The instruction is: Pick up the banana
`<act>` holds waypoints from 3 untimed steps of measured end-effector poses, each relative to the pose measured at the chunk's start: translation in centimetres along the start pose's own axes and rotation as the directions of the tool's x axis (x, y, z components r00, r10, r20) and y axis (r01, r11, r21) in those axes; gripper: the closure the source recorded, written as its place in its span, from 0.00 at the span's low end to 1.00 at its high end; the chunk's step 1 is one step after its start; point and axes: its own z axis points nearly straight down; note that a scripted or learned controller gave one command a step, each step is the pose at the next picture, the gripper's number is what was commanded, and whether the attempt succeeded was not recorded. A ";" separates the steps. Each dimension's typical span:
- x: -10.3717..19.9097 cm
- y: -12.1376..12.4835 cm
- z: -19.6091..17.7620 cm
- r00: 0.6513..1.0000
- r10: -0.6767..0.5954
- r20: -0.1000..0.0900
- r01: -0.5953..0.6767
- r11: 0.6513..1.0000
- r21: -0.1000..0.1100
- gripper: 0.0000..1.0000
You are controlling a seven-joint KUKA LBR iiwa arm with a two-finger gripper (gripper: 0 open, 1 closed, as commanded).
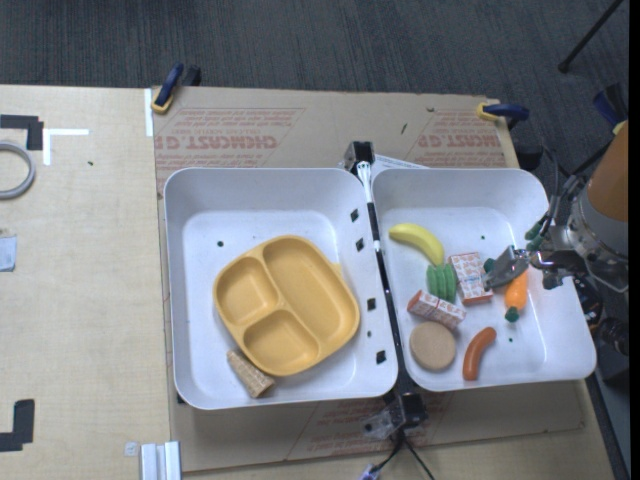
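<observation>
1. We see the banana lying in the right bin, towards its far left corner, untouched.
2. Our hand hangs over the right side of that bin, well apart from the banana, just above the carrot; we cannot tell how it is set.
3. Near the banana lie a green vegetable, a small carton, a sausage and a round biscuit.
4. The left bin carries a yellow divided plate.
</observation>
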 end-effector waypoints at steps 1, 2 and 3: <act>3.7 6.0 7.1 1.000 0.001 -0.001 -0.001 1.000 0.001 0.00; 3.5 10.9 13.7 0.990 0.139 0.000 -0.139 0.990 0.000 0.00; 3.4 10.9 12.7 0.990 0.141 0.001 -0.141 0.990 -0.001 1.00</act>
